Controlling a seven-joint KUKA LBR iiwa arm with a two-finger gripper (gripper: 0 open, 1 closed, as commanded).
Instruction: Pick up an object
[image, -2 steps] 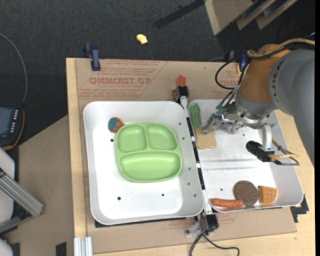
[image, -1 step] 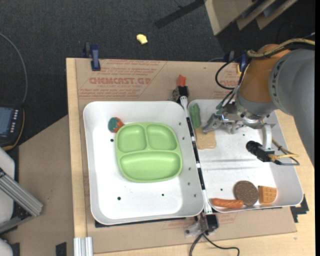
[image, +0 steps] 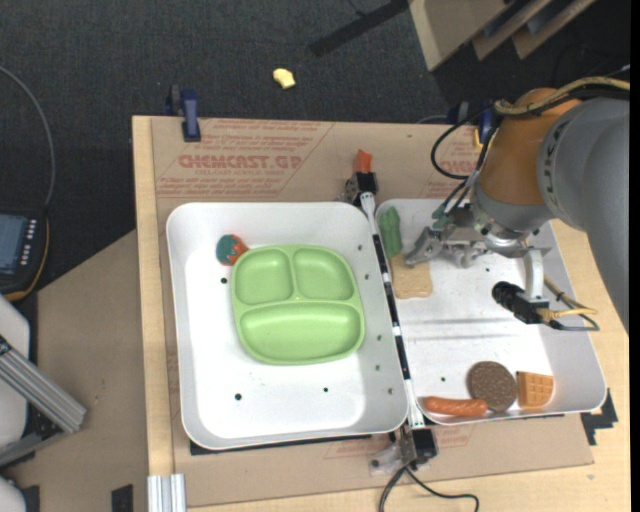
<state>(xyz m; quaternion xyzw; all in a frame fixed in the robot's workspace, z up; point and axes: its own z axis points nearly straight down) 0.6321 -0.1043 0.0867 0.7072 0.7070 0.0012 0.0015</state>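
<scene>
While the gripper (image: 428, 248) hangs low over the upper left corner of the right bin (image: 575, 340), the step in hand looks like the approach to a grasp and not yet a lift. Nothing can be seen held, and whether the gripper is released or clenched cannot be told from this slant. The likeliest target is the bread (image: 413, 284), a tan slice lying flat just below the gripper's tip and close to the wall between the bins; whether the two touch is unclear. A green pickle (image: 388, 230) lies just beside, along that same wall. Well apart, at the near edge, sit a cookie (image: 491, 383), a waffle (image: 535, 389) and a sausage (image: 455, 406). The left bin (image: 190, 300) bears a green plate (image: 296, 303) and a small ball (image: 231, 248). The next move probably calls for settling squarely over the bread, clear of the pickle and wall, then closing and rising.
</scene>
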